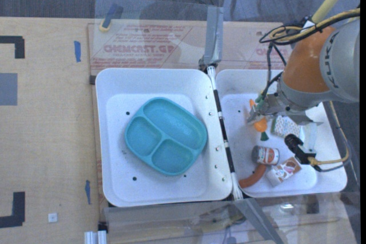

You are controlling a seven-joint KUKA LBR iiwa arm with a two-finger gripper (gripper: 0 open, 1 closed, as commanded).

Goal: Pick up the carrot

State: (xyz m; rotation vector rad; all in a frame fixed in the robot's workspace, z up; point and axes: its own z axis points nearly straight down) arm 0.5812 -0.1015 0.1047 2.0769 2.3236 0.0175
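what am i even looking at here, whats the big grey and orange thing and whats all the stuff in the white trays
You are looking down from one fixed camera above a bench. The big grey and orange thing is a robot arm reaching in from the right. Its gripper, the two-finger tool it grabs with, is low over the right bin, close by a small orange carrot, the thing it is meant to pick up. I cannot tell from here whether it holds it. The same bin also holds a small can, a sausage, a little carton and other small bits. The left bin holds a blue divided plate.
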